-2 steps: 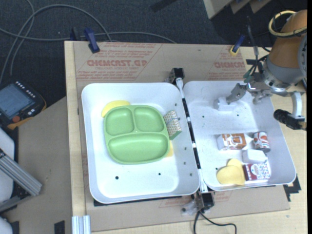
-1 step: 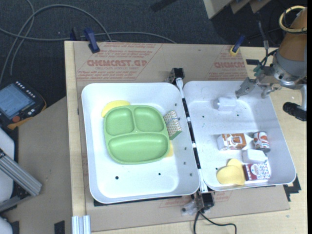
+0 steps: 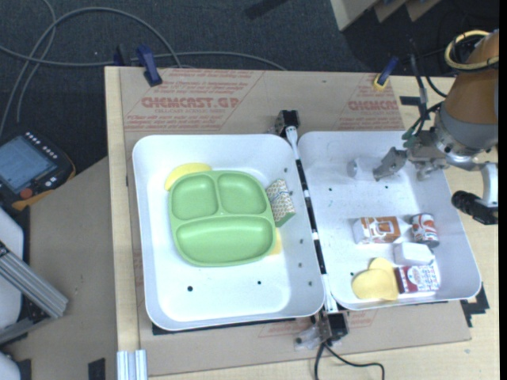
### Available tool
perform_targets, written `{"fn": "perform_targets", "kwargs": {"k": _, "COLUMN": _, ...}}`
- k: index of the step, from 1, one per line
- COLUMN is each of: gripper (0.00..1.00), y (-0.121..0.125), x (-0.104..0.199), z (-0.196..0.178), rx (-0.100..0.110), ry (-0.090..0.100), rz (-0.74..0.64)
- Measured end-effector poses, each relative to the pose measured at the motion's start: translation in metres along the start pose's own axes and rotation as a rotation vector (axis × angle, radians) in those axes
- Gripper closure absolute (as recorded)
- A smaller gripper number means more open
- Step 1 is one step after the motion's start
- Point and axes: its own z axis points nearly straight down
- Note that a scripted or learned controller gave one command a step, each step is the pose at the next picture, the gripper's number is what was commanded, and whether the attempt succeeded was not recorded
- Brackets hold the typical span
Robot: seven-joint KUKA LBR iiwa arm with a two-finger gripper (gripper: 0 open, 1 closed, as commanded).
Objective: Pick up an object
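The arm reaches in from the right over the far part of the right bin (image 3: 463, 236), its hand (image 3: 394, 165) low above the white floor; whether its fingers are spread or pressed together cannot be told, and nothing shows between them. Just left of the hand lies a small grey piece (image 3: 354, 167). Nearer the camera than the hand sit a brown-and-white carton (image 3: 377, 229), a small red can (image 3: 424, 229), a white block (image 3: 413, 252), a red-and-white packet (image 3: 418, 279) and a yellow piece (image 3: 375, 282). Well to the hand's left, in the left bin (image 3: 154, 236), a green divided plate (image 3: 221, 217) rests beside a patterned packet (image 3: 280, 201) on the desk (image 3: 127, 93).
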Motion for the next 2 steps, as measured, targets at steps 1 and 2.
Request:
{"fn": "perform_targets", "kwargs": {"k": 1, "gripper": 0.00, "y": -0.058, "x": 0.040, "z": 0.058, "rx": 0.001, "ry": 0.001, "rz": 0.001}}
{"fn": "perform_targets", "kwargs": {"k": 2, "gripper": 0.00, "y": -0.089, "x": 0.048, "z": 0.057, "rx": 0.000, "ry": 0.000, "rz": 0.001}}
